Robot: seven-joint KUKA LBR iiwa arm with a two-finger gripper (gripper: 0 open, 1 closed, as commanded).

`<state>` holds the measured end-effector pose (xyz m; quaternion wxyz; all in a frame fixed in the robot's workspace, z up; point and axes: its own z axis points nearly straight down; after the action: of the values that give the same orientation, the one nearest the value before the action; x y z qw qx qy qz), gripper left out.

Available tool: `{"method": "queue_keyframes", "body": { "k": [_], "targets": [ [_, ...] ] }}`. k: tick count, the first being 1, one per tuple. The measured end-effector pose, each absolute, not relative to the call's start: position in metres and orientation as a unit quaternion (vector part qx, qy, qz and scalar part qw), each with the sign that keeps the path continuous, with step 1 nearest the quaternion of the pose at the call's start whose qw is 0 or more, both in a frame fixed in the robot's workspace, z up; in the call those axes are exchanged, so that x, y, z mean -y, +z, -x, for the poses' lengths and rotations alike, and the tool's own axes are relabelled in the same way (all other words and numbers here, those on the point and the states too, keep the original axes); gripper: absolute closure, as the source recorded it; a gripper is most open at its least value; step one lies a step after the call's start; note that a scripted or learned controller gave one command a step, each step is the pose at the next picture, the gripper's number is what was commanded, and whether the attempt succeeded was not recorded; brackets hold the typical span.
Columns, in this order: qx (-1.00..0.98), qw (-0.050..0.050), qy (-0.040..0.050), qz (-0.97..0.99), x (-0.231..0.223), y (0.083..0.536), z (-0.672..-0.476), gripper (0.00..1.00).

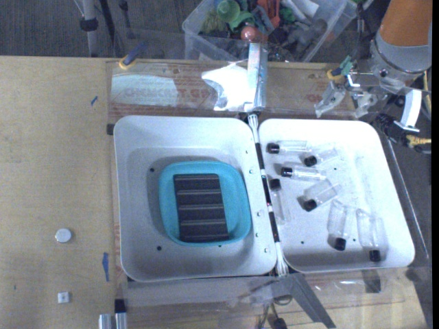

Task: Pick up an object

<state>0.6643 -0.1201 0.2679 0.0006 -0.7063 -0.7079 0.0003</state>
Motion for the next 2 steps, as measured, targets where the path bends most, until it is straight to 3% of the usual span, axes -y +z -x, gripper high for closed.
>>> {"method": "queue_keyframes", "body": {
  "k": [1,2],
  "targets": [
    [0.735,0.0,-0.0001,0.678,0.079,0.184,-0.577,0.0],
    [0.739,-0.003,-0.0021,0.673,0.128,0.088,-0.553,0.0]
  ]
}}
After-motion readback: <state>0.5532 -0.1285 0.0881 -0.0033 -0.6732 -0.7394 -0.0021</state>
